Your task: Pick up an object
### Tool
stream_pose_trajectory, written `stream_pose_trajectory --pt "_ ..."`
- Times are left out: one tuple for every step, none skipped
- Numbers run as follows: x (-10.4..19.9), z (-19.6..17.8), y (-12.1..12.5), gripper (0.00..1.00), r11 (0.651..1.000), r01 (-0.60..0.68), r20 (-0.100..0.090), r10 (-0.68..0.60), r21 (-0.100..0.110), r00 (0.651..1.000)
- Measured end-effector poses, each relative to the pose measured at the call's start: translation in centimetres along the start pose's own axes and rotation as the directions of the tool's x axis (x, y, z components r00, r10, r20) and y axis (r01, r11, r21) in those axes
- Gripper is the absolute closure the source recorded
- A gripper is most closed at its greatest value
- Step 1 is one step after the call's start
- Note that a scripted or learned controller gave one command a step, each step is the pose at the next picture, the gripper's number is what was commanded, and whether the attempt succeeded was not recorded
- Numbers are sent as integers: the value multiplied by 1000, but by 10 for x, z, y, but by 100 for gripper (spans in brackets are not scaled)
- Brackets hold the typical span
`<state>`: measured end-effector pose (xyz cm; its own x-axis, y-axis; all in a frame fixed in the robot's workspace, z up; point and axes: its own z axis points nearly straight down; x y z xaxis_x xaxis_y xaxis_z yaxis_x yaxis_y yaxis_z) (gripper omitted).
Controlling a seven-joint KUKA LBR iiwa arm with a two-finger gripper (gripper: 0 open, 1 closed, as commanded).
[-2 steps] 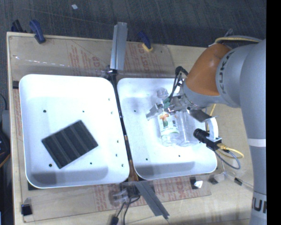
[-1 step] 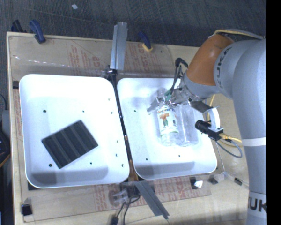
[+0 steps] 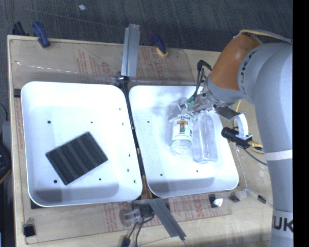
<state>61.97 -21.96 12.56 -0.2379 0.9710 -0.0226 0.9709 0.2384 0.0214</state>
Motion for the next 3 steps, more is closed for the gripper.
stream_pose_trajectory --pt "16 31 4 0 998 68 -22 -67 17 998" --pt "15 19 6 100 997 70 -19 -70 14 997" --pt "46 -43 49 100 999 30 -27 -29 30 999"
